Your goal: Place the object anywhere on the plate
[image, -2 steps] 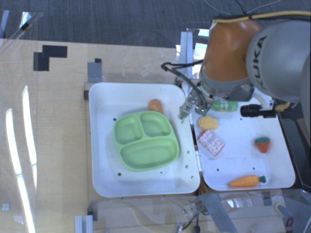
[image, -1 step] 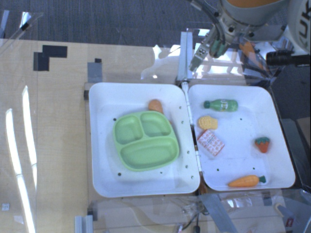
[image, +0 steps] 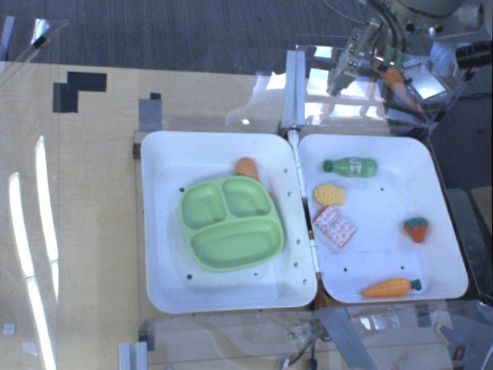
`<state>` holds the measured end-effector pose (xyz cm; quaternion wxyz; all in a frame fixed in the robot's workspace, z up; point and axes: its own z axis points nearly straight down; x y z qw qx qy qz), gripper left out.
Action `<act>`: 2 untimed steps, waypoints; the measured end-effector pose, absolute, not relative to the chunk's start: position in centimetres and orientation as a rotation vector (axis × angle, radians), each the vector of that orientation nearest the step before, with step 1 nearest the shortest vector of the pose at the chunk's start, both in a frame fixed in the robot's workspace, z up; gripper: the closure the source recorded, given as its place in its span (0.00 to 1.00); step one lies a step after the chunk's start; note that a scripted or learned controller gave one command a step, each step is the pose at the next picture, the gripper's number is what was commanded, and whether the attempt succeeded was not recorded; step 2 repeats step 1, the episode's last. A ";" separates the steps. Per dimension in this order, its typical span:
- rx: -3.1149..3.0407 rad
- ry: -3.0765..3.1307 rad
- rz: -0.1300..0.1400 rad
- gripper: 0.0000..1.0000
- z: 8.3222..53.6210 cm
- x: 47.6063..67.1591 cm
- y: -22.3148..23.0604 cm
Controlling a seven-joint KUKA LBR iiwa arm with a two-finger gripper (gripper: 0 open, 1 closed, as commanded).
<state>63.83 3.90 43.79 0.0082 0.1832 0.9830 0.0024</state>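
Seemingly nothing in gripper (image: 344, 66), parked beyond right bin's (image: 439, 177) far edge; jaws unclear. Could miss plate (image: 231, 223), drop short

This looks like a robotics lab rather than a home or kitchen. A pale wooden desk (image: 77, 230) carries two shallow white bins (image: 154, 230) fixed in metal brackets (image: 291, 91), over grey carpet (image: 192, 21). Clear panels, cables (image: 385, 21) and toy plastic food (image: 349, 167) complete the test setup.
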 end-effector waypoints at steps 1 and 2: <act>0.377 3.112 0.003 1.00 21.3 65.4 -0.4; 0.377 3.112 0.003 1.00 21.3 65.4 -0.4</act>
